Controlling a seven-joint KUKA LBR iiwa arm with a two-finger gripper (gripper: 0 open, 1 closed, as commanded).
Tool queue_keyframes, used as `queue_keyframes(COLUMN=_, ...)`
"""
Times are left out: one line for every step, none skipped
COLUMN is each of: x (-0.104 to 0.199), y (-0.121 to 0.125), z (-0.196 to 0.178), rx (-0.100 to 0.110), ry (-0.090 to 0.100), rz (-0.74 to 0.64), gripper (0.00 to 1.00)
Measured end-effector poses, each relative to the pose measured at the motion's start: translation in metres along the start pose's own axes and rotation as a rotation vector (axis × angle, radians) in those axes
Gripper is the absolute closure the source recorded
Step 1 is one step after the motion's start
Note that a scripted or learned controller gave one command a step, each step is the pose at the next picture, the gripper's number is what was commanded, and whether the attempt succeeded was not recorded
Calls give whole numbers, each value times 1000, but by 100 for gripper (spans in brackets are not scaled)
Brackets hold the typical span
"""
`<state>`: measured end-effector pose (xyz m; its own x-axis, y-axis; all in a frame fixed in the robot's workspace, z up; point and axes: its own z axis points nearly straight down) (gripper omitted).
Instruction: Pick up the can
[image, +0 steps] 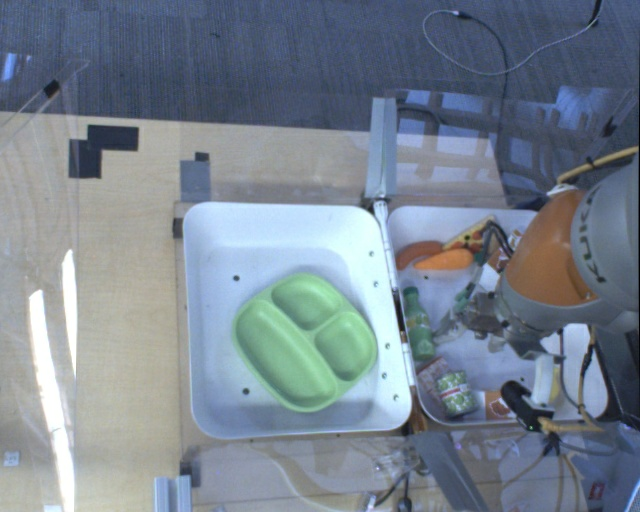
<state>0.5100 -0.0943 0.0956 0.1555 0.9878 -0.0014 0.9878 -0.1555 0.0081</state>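
Green is what you meet first: a lime divided plate (305, 342) lying flat in the left bin (215, 300), its three compartments facing up. Look to the right bin (445, 225) for the can (453, 392), a small one with a green patterned label, lying near the bin's front wall, beside an orange-and-white packet (497, 405). A green bottle (417, 323) lies along that bin's left wall, just behind the can. An orange carrot-shaped piece (445, 261) and a brown item (418, 249) sit toward the back. Your tool (470, 318) hangs low over the middle of the right bin, behind the can and apart from it. You cannot tell how it is set. The pale wooden worktop (110, 350) surrounds both bins.
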Motion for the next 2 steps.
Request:
queue_keyframes(x=-60, y=-8, z=5, rx=-11, ry=-3, rz=-562, gripper=0)
queue_keyframes(x=-17, y=106, z=8, rx=-4, ry=2, rz=-417, gripper=0)
